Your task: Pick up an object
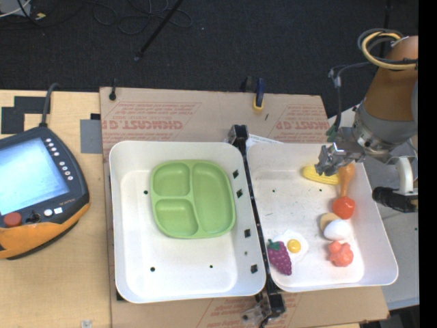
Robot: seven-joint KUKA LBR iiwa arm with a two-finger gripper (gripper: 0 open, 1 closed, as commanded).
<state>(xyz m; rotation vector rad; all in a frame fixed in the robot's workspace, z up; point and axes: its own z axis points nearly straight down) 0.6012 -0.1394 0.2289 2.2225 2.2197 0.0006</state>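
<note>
My gripper [332, 160] hangs low over the far right part of the right bin [300, 203], right above a yellow banana [318, 175]. An orange carrot [346, 176] lies just to its right. Below them sit a red tomato [343, 207], a white egg [336, 230], a tan piece [328, 219] beside the egg, and a red strawberry [341, 253]. Purple grapes [280, 257] and a fried egg [295, 245] lie near the bin's front left.
The left bin [130, 251] bears a green divided plate [192, 199]. A teach pendant [37, 183] lies on the bench at the far left. Cardboard [177, 118] backs both bins, with a blue and yellow clamp [259, 98] at its top edge.
</note>
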